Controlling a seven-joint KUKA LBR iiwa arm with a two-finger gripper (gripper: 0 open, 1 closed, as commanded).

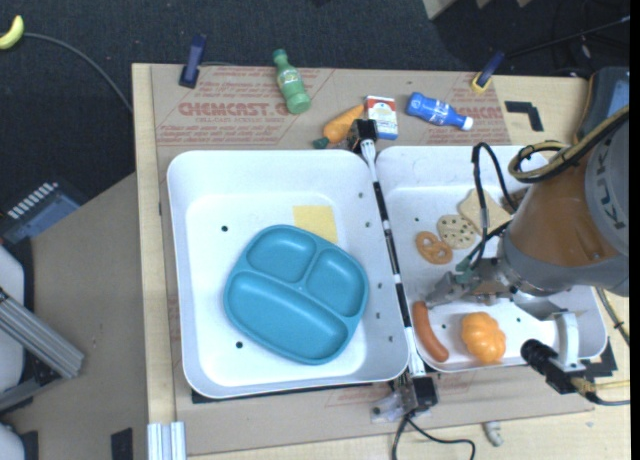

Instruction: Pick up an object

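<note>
**A:** Objects for picking sit in the right bin [400, 163]: a red sausage [431, 333] lies lengthwise by the bin's left wall, an orange fruit [483, 337] rests just beside it toward the front, and a pretzel [433, 247] and a dotted cracker [458, 231] lie near each other further back. Everything rests flat on the bin floor.

**B:** Where is your arm?

**A:** Your arm [565, 223] reaches in from the right, its grey and orange body covering the middle of the right bin. The tool [468, 280] points down and left, close above the bin floor, between the pretzel and the sausage, touching neither as far as the view shows.

**B:** Is the tool holding anything?

**A:** Nothing shows between its tips. Whether it is spread or closed, I cannot tell; the wrist and cables crowd that spot.

**B:** So how far along are you?

**A:** I judge the approach made and the pick itself not yet done. Closing on an item and lifting it clear are both left.

**B:** And elsewhere?

**A:** The left bin [190, 278] holds a blue divided plate [295, 291] and a yellow slice [315, 220] behind it. On the surface [240, 108] behind the bins lie a green bottle [292, 82], a blue bottle [438, 111], a small carton [381, 116] and a carrot [343, 122].
</note>
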